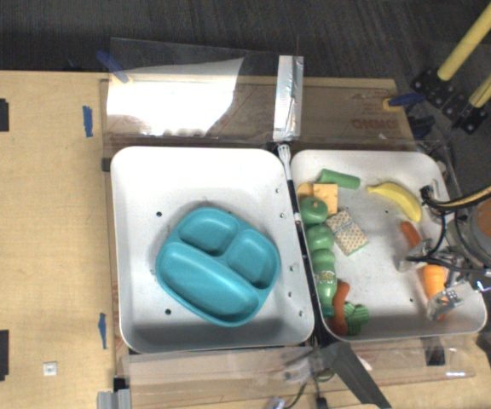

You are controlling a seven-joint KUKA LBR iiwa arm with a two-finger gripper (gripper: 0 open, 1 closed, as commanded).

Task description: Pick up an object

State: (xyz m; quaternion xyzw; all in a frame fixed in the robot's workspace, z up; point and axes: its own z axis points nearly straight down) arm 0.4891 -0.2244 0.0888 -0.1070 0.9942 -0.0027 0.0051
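The right bin [382, 271] holds several toy foods: a yellow banana [396, 198], a green block [337, 178], an orange cracker square [323, 197], a speckled cracker [347, 232], a row of green vegetables [321, 250] along its left wall, and a reddish carrot with a green top [344, 307] at the front. A small orange-red piece [409, 233] lies near the right wall. My gripper [443, 293] is low over the bin's right front corner, right at an orange piece [433, 278]. Whether it grips that piece is unclear.
The left bin [135, 228] carries a teal divided plate [218, 264]. A clear plastic sheet [177, 92] and a taped strip [288, 96] lie behind the bins. Cables [459, 201] run along the right bin's right rim. Yellow poles [476, 28] stand at the far right.
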